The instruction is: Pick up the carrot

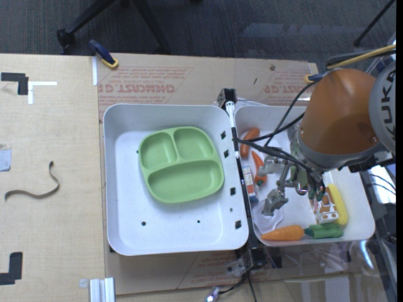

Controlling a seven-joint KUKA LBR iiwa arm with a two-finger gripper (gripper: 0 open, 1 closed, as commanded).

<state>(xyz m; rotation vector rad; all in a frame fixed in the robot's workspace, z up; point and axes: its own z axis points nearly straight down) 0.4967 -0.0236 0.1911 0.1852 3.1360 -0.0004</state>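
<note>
Carrot (284, 233) lies just below the jaws (276, 201), apart.

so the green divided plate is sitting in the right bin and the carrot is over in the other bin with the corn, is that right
Not quite. The camera view shows the green divided plate in the left bin, not the right one. The carrot lies in the right bin, near its front edge, and the corn is in that same bin.

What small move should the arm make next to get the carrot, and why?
Probably shift the hand toward the near edge of the right bin and lower it: the carrot lies there beside the green vegetable, just below the hand, not yet grasped.
</note>
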